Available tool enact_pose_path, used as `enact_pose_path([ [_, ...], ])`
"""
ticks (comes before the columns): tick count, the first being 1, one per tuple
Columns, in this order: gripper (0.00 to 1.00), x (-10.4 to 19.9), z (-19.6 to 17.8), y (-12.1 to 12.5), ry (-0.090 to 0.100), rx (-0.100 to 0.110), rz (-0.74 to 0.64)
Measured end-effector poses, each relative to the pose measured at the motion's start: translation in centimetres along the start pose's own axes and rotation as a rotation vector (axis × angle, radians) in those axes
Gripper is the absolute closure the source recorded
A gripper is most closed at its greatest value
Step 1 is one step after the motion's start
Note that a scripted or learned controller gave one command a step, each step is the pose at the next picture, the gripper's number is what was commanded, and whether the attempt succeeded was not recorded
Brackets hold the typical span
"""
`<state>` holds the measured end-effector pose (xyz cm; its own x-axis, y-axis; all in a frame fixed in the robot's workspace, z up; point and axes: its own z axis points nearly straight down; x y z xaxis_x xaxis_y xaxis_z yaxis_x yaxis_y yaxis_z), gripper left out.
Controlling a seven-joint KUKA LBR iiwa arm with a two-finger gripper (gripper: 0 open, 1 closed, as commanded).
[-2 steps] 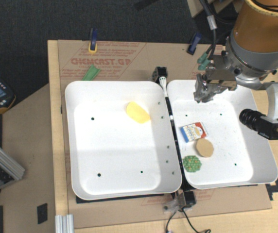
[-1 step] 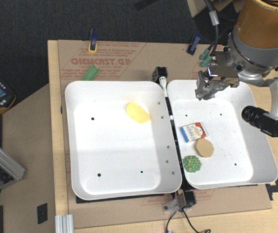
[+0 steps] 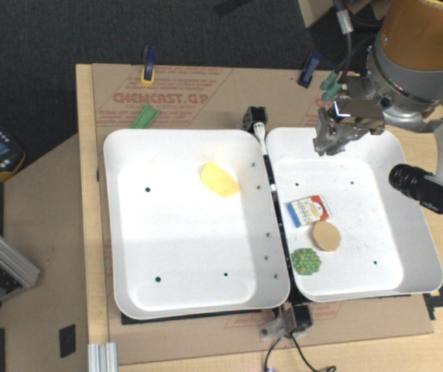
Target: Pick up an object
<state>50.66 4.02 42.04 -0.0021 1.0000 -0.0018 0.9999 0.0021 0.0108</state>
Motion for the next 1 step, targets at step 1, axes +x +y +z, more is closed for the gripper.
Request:
enact_pose_path([
  [1,1.0,0.02,-1.02,0.07,-0.001,-0.003,-0.001],
])
